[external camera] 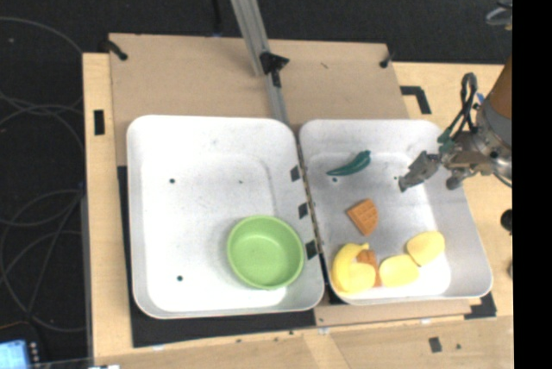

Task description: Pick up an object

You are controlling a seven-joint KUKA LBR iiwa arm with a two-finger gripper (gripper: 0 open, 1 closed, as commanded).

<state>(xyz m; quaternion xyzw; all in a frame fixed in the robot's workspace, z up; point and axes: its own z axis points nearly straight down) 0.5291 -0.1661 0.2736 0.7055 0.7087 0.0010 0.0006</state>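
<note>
Here, going from the left, the pale wooden tabletop (216, 74) carries two shallow white plastic bins side by side. The left white bin (198, 160) holds a round lime-green plastic bowl (265, 251), sitting upright toward the bin's five o'clock corner, close to the divide between the bins. A slanted grey metal rail (246, 9) runs down from twelve o'clock and ends near where the two bins meet.

The right white bin (388, 143) holds several small things. A curved teal-green piece (349, 163) lies toward its eleven o'clock part. Near the middle is an orange wedge-shaped block (363, 215). Along the six o'clock edge sit three soft yellow lumps in a row: a rounded yellow lump (348, 269) with a small orange bit tucked against it, a second yellow lump (397, 271) just beside it, and a third yellow lump (425, 247) touching that one, a little higher.

The grey hand (414, 173) reaches in from three o'clock over the right bin, its dark tip pointing toward nine o'clock. Nothing shows between its fingers, and how far apart they stand cannot be told. From the hand, the orange wedge lies near at about seven o'clock, the teal piece near at nine o'clock, and the third yellow lump at six o'clock, all apart from it.
</note>
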